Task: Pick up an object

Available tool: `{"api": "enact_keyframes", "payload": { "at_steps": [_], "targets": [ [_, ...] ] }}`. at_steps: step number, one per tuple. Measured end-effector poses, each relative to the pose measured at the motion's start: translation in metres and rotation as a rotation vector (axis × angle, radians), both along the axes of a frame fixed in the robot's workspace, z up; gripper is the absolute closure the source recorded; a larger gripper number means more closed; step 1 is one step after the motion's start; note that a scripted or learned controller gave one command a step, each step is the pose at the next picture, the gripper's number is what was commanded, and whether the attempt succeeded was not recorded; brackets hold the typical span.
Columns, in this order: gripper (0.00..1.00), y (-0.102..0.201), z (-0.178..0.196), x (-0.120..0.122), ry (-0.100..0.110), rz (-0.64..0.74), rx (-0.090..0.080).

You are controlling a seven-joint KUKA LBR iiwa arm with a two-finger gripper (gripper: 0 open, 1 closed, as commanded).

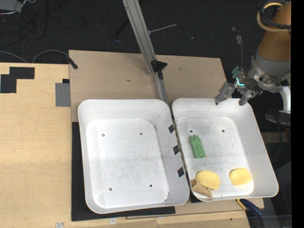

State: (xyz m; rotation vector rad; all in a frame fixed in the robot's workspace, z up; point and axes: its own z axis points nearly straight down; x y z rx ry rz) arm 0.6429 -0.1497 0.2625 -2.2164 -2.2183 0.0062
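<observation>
The right bin [251, 127] holds a green oblong object [197, 146] near its middle. Two yellow rounded objects lie by its near edge, one [208, 179] at the left and one [240, 176] to its right. A small tan piece [203, 190] rests against the left yellow one. My gripper [233, 97] hangs over the far right corner of this bin, well above and behind the objects. Its two fingers are spread apart with nothing between them.
The left bin [95, 113] sits beside the right one, joined by black clips along the shared rim [175, 141]. A grey metal rail [145, 44] slants from the far side down to the bins. A wooden board lies at the left.
</observation>
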Motion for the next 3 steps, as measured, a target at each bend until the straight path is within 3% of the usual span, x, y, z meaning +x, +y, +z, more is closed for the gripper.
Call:
{"api": "enact_keyframes", "payload": {
  "at_steps": [1, 3],
  "targets": [
    [0.0, 0.0, 0.003, 0.001, -0.004, 0.002, -0.001],
    [0.0, -0.004, -0.111, 0.004, 0.002, 0.0, 0.001]
  ]
}}
